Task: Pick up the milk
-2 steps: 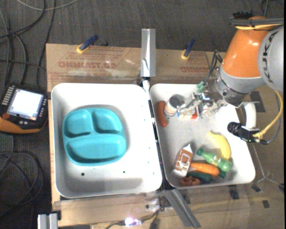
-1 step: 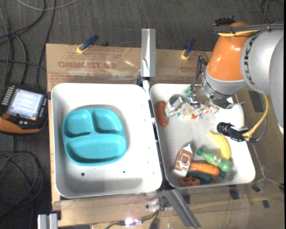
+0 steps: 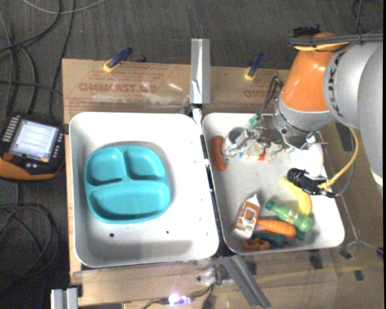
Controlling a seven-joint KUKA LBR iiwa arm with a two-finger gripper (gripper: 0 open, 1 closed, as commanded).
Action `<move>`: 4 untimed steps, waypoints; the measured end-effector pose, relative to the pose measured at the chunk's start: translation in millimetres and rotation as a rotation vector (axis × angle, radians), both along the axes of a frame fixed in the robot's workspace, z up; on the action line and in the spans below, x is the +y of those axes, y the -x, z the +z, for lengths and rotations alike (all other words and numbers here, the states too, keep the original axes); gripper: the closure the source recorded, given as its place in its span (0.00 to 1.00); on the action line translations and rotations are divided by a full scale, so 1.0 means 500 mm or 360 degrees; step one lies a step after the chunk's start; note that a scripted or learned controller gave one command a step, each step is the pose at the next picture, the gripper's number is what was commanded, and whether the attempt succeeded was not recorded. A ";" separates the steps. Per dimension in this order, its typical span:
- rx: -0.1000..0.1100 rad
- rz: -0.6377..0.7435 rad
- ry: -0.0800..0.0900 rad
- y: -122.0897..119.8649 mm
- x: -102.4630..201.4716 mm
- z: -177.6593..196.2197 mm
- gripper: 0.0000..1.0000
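1. The arm [image 3: 321,89] reaches in from the right, over the right bin [image 3: 334,237]. Its pincer [image 3: 244,143] hangs at that bin's upper part, near the far wall. The metal parts there blur together, so I cannot tell whether the pincer is spread or pressed together, and nothing is visibly pinched.
2. The milk [image 3: 248,215], a small brown-and-white carton, lies in the lower part of the right bin. It is tilted and leans against the carrot [image 3: 276,226]. It is well apart from the pincer, so the pick is judged not yet done.
3. The milk is crowded on its right side. The carrot touches it, a green bottle [image 3: 289,214] lies just beyond, and a banana [image 3: 299,196] sits above those. Its left face looks out on bare bin floor, so an approach from that side looks safer.
4. A sausage [image 3: 218,154] lies along the right bin's left wall, near the pincer. A descent at the present spot would likely meet it or bare floor, not the milk.
5. The left bin [image 3: 77,237] holds a teal divided plate [image 3: 128,182] and plays no part in the pick.
6. Judged next need: carry the pincer toward the near end of the right bin, then align it with the carton's tilt.
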State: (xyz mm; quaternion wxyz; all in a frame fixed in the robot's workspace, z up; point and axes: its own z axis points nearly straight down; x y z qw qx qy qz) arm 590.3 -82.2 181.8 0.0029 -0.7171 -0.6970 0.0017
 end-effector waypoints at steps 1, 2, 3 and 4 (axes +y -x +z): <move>0.0001 0.0191 -0.0001 0.118 -0.032 -0.140 0.00; 0.0007 0.0190 -0.0004 0.120 -0.031 -0.125 1.00; 0.0008 0.0191 -0.0005 0.120 -0.031 -0.125 0.00; -0.0002 0.0208 0.0000 0.131 -0.001 0.001 0.00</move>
